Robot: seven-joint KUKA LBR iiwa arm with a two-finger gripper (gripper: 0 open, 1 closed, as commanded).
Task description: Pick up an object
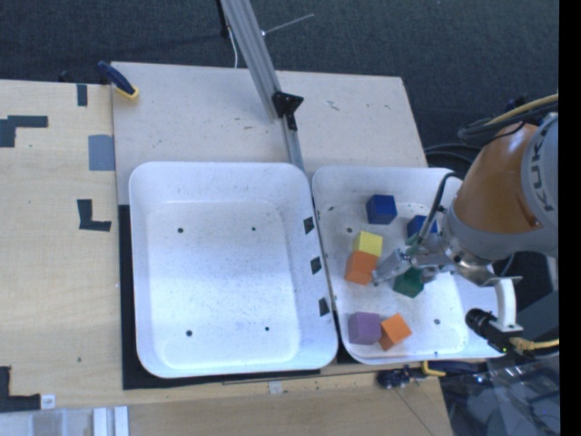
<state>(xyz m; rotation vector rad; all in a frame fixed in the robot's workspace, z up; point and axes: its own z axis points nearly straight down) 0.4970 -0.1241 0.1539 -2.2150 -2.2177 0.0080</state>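
Bench: wooden top (54,243), two white bins.
Right bin (436,334): blue, yellow, orange, purple and green blocks.
Gripper (397,269): low over green block (410,285), beside orange block (360,267); finger spread: cannot tell.

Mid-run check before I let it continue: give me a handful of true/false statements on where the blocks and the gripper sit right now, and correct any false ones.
1. All the blocks lie in the right bin. True.
2. The yellow block touches the orange block just below it. True.
3. The gripper hangs over the left bin. False: it is over the right bin, among the blocks, beside the green block.
4. The purple block sits at the far edge of its bin. False: it lies near the front edge, beside a second orange block.
5. A blue block lies farther back than the yellow one. True.
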